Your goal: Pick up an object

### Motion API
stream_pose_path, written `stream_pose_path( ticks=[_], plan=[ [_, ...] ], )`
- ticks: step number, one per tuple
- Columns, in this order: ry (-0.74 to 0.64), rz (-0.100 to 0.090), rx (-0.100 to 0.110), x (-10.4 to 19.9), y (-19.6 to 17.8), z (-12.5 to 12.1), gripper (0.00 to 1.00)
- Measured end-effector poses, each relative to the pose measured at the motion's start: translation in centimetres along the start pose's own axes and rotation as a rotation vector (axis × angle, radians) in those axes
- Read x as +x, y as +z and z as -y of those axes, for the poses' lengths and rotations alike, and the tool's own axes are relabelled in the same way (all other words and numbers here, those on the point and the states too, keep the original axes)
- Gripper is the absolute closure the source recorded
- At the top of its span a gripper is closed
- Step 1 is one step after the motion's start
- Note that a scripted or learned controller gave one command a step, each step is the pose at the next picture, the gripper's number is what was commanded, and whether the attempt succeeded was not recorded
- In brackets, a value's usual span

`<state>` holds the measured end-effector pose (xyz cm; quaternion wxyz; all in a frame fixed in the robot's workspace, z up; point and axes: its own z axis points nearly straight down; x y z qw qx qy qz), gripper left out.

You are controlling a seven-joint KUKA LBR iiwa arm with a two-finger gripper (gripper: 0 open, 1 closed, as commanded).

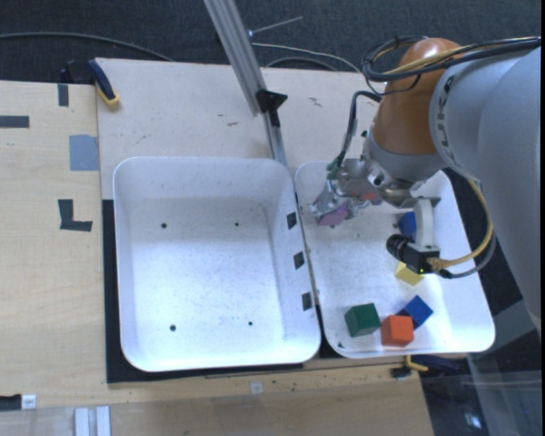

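My gripper point(334, 209) hangs over the upper left corner of the right bin point(454, 334), near the wall it shares with the left bin. A small purple block point(336, 213) shows between the fingertips, and the gripper is shut on it. Loose in the right bin lie a green cube point(362, 319), an orange cube point(398, 330) and a blue cube point(418, 311) near the front. A yellow block point(409, 273) lies further back, and another blue piece point(406, 222) is partly hidden by the wrist.
The left bin point(127, 243) stands beside the right one. A slanted metal rail point(241, 53) runs down to the bins' back edge. Cables point(454, 262) loop from the wrist over the right bin. A yellow-and-blue clamp point(104, 84) lies at the bench's back left.
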<state>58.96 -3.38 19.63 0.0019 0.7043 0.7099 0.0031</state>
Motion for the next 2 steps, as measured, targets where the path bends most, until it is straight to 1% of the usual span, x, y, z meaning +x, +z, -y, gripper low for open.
stream_pose_path(
  ticks=[1, 2],
  plan=[
    [-0.002, -0.002, 0.010, 7.9, 0.5, 0.3, 1.00],
    [0.003, 0.001, 0.012, 11.3, -0.5, 3.7, 1.00]
  ],
)
